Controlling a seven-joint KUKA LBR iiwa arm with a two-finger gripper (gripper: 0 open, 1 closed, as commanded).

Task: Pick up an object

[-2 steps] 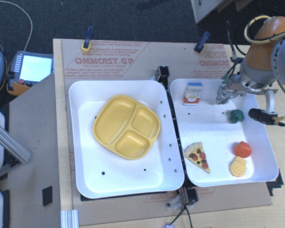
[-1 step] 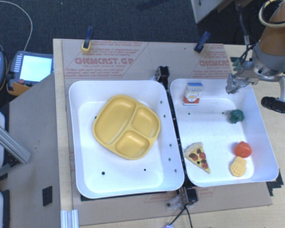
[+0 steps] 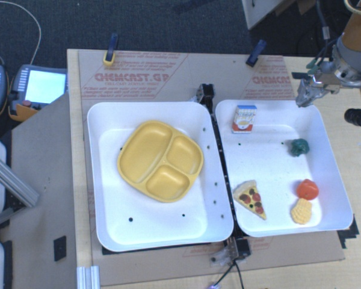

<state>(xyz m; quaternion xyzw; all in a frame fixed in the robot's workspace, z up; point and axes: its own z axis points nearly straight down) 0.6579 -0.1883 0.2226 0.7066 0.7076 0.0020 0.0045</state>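
Two shallow white bins sit side by side on the counter (image 3: 78,161). The left bin (image 3: 102,221), at centre left of the frame, holds one yellow divided plate (image 3: 160,160). The right bin (image 3: 271,221) holds five candidate objects: one small carton (image 3: 244,118) near its upper left corner, one pizza slice (image 3: 250,198) at its lower left, one dark green piece (image 3: 298,147) toward its right wall, and one red tomato (image 3: 308,189) just above one yellow pineapple-like toy (image 3: 301,211) at lower right. The tool (image 3: 305,96) hangs at the upper right of the frame, over the far right corner of the right bin and apart from every object; whether it is spread or pressed together cannot be told, and nothing is seen pinched in it. Likely faults from here: a descent at this spot would meet only the bin rim or bare floor; the tomato and the yellow toy lie so close that a grasp on one could nudge the other; the flat pizza slice may slip from a pinch.
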